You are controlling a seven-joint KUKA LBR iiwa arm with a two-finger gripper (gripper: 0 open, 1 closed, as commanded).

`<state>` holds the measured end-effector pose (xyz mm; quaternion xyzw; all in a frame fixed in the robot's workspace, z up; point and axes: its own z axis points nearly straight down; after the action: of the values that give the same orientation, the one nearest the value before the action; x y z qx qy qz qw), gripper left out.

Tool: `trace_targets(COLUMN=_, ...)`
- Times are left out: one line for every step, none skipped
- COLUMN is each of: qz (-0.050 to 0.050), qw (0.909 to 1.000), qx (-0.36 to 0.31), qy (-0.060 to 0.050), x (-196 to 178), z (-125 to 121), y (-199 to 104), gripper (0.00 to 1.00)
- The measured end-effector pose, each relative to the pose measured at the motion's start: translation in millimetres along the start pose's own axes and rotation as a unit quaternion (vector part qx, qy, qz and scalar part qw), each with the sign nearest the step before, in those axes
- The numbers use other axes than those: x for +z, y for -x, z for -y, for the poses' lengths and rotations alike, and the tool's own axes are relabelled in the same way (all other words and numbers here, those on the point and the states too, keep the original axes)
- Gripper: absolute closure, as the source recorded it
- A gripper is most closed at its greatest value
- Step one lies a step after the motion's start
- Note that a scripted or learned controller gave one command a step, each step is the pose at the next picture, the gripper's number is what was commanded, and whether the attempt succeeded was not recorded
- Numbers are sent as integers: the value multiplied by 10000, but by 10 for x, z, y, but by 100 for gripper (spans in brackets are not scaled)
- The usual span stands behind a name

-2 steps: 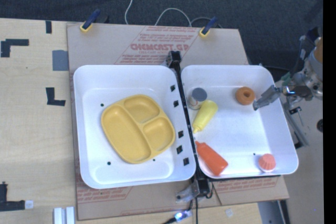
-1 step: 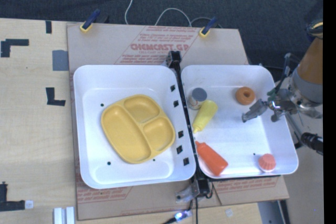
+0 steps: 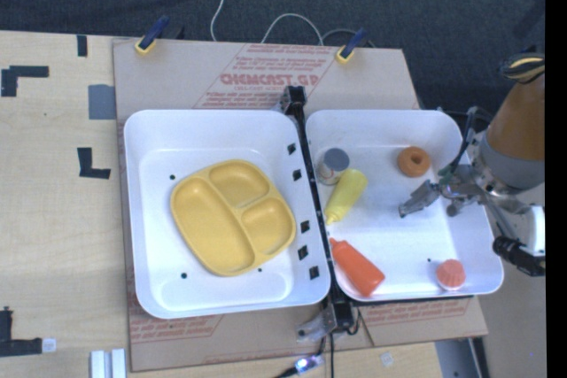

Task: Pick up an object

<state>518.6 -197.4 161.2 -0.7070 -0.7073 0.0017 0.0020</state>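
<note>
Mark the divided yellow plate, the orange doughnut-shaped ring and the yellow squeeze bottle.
Divided yellow plastic plate [image 3: 232, 215], camera view, on the ridge where its compartments meet.
Orange doughnut-shaped ring [image 3: 414, 161], camera view, on its middle.
Yellow plastic squeeze bottle [image 3: 345, 194], camera view, on mid-body.

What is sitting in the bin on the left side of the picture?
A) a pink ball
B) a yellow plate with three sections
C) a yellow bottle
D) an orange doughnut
B: the yellow divided plate lies alone in the left bin, while the doughnut, the yellow bottle and the pink ball all lie in the right bin.
</note>
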Motion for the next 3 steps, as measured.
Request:
trace_targets(qz=0, qw=10000, qx=-2, qy=-1, x=562, z=-70, y=56, gripper=0)
trace_targets(qz=0, qw=10000, qx=-10, qy=10, x=433, z=-76, y=47, gripper=100)
trace_targets(qz=8, qw=10000, qx=-11, qy=44, x=-116, z=-157, y=-29, gripper=100)
